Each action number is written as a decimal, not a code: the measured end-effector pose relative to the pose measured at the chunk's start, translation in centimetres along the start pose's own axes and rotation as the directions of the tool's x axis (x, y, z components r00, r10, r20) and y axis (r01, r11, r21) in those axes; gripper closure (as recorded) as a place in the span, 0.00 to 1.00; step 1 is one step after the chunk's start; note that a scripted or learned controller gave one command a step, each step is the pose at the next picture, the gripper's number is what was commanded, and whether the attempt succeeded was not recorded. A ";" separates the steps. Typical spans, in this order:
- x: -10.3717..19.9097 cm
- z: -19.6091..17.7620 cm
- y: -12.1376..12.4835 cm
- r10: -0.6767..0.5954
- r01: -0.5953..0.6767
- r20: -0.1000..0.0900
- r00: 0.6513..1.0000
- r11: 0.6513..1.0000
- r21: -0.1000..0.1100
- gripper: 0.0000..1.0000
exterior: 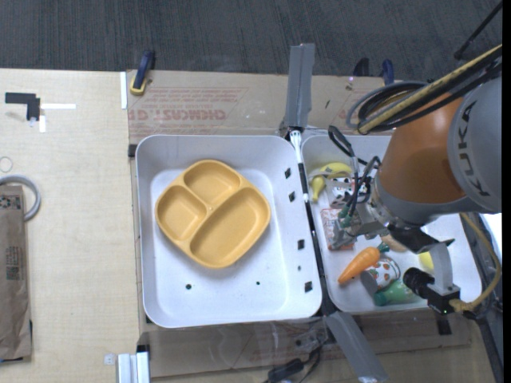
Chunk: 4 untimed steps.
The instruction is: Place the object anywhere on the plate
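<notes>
The yellow divided plate (212,212) lies in the left bin (160,294) with all three of its compartments bare, so nothing has been delivered yet. The arm (431,162) reaches over the right bin (471,282), its wrist hanging low above the clutter there, and the pincer (350,228) sits down among the items near that bin's left side. Whether it is apart, together or clamped on something cannot be told — the wrist and cables hide it from above.

Candidate objects are all in the right bin: a toy carrot (358,265) just below the pincer, a banana (326,175) towards the far edge, a green piece (393,295) near the front, and some printed packets (335,218) under the wrist. Which one is being tried for is unclear.

By my reading the task is at its first stage — the pick itself is unconfirmed, and the lift, the carry across the divider and the release over the plate all remain.
</notes>
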<state>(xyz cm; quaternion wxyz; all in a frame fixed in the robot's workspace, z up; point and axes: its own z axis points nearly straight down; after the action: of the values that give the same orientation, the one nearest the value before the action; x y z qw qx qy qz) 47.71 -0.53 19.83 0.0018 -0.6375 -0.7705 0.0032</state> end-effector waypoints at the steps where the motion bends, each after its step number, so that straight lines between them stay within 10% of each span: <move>1: 1.2 0.6 10.0 -0.319 0.319 0.003 0.948 0.948 -0.007 1.00; 3: -10.6 -9.9 -2.0 -0.079 0.079 0.001 0.997 0.997 -0.006 1.00; 4: -8.2 -1.3 -1.6 0.249 -0.249 -0.002 0.968 0.968 -0.003 1.00</move>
<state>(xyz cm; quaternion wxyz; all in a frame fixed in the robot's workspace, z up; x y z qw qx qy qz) 47.70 -8.87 21.16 0.0011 -0.7292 -0.6843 0.0018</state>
